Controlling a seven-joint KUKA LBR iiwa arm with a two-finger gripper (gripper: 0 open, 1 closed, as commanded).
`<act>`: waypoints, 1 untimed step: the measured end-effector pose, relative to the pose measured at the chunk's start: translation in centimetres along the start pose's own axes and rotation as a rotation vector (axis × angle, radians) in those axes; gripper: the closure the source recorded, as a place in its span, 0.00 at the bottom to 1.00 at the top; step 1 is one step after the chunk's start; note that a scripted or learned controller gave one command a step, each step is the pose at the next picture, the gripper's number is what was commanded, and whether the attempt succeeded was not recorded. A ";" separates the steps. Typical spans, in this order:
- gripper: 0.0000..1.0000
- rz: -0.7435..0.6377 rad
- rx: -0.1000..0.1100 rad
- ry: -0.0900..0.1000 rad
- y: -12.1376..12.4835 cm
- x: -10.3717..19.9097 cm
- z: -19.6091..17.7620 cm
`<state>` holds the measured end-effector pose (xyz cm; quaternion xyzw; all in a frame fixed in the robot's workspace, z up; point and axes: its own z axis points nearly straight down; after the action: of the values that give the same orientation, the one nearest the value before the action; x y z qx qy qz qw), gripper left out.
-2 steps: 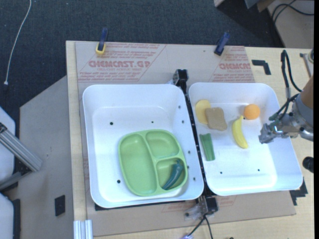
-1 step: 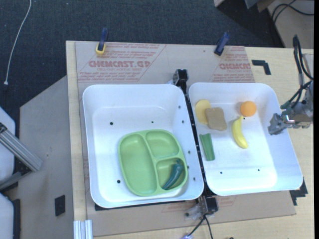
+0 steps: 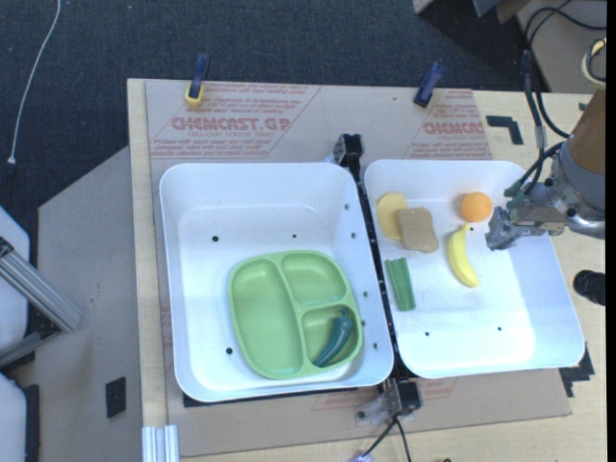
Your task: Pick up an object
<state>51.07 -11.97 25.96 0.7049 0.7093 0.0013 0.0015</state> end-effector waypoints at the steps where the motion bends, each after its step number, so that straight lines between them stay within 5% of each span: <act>1: 1.00 -0.001 0.001 0.001 2.0 5.7 -0.2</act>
<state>53.05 -6.30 26.13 0.7046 0.7096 0.0013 0.0010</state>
